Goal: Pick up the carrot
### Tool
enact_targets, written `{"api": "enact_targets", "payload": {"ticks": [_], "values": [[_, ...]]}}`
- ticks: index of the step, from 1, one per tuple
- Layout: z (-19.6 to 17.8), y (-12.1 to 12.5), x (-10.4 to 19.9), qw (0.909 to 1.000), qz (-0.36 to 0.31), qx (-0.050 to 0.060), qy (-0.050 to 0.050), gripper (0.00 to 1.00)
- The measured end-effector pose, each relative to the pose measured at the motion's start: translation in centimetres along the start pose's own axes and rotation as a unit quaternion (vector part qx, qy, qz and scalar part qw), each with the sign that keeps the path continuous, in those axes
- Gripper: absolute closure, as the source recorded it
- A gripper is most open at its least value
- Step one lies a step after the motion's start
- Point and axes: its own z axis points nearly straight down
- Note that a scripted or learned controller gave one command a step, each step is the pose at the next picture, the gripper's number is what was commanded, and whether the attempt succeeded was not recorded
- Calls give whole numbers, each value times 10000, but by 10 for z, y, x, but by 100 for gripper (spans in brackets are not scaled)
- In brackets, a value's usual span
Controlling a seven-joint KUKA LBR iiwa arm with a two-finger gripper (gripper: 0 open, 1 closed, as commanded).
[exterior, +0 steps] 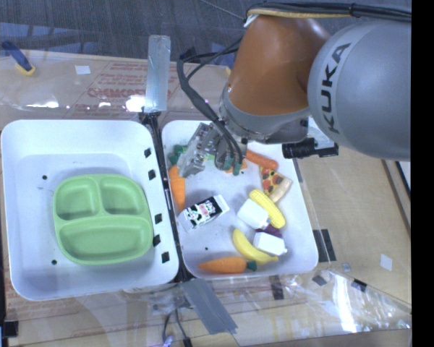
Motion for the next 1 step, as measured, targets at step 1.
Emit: {"api": "enact_targets", "payload": {"ticks": [1], "values": [[88,-49,20,9942,-1070,16,57,100]]}}
